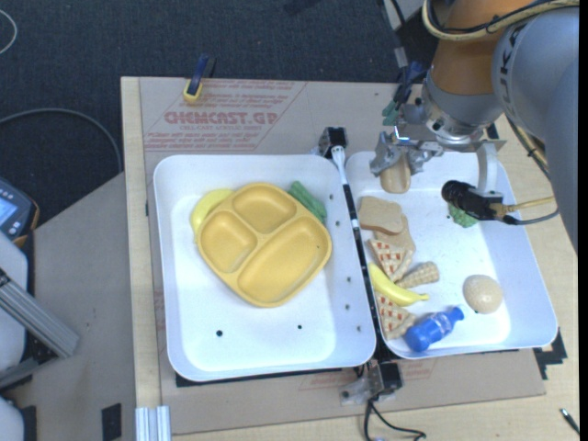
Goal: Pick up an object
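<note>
Reading from the left: the surface [138, 292] carries two white bins set edge to edge; the left bin [184, 310] holds a yellow compartment plate [266, 242], lying flat and turned at a slant; a yellow thing [204, 208] shows past its left rim, most of it covered by the plate, so I cannot name it; a green piece [308, 198] is tucked in the same way at the plate's upper right edge. The plate is broad and flat, a poor target by my judgement, which would explain why I am over the other bin.

The right bin [514, 246] is the crowded one; along its left wall lie a tan slab like a bread slice [381, 216], waffle pieces [390, 257] overlapping below it, and a banana [395, 289] laid across them. My hand [397, 159] hangs over the far left corner of this bin, pointing down; right at its tip is a small tan piece [395, 180], which I take to be the object to pick. From this slanted view I cannot tell whether the hand is open or closed, nor whether the piece is gripped or merely standing beneath it.

Further right lie a ridged cone [418, 274], a blue bottle [432, 329] near the front wall, a green item [466, 214] partly hidden by my own hardware, and a pale round ball [482, 292]; my arm [514, 44] is cut off at the top right.
</note>
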